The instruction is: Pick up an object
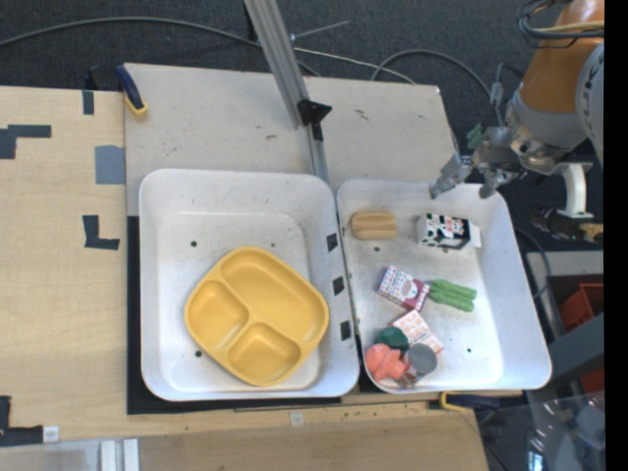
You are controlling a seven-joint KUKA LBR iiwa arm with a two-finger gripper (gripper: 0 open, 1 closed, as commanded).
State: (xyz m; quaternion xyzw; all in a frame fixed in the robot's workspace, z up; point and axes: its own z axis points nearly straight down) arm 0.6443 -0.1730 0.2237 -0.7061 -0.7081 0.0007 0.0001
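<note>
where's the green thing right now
In the camera view, the green object lies in the right bin, just right of the small pink box and below the black-and-white carton.

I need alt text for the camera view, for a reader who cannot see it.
The gripper hovers over the right bin's far edge, near a black-and-white carton. That bin also holds small toy foods; the left bin holds a yellow divided tray.

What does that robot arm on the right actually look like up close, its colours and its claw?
The arm is rounded and bulky, grey with an orange band near its top, and dark cables loop beside it. It narrows to a metallic grey wrist ending in a small gripper with two slim silver-grey fingers.
</note>
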